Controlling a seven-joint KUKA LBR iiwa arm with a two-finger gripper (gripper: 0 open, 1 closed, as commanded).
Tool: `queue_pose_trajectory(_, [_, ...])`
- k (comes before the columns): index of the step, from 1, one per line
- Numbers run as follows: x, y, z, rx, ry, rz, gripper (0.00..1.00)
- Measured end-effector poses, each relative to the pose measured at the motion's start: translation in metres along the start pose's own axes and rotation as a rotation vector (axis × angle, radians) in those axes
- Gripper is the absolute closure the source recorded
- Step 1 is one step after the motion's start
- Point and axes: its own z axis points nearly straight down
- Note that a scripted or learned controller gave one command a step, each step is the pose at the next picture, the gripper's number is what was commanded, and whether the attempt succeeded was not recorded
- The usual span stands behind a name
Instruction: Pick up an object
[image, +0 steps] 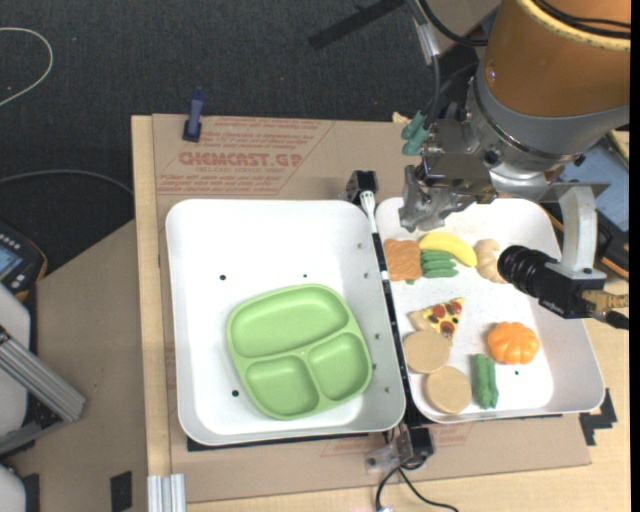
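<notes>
**Arm hangs over the toy-food bin**

Small plastic toy foods lie loose in the right-hand shallow white bin: a yellow banana, a pizza slice and an orange pumpkin, apparently scattered for picking. The metal two-finger gripper is poised at the bin's far edge, near the banana, arm reaching from the right. Whether its fingers are spread cannot be told. A green sectioned plate sits in the left bin.

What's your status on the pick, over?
Gripper low over the right bin's far left corner, nothing visibly held. Banana and toast slice just beside it. Green tray alone in left bin.
</notes>
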Motion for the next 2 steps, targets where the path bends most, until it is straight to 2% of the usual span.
queue_pose_trajectory(1, [-0.004,0.043,0.111,0.027,-0.008,0.004,1.00])
queue_pose_trajectory(2, [0.008,0.032,0.151,0.026,-0.005,0.001,1.00])
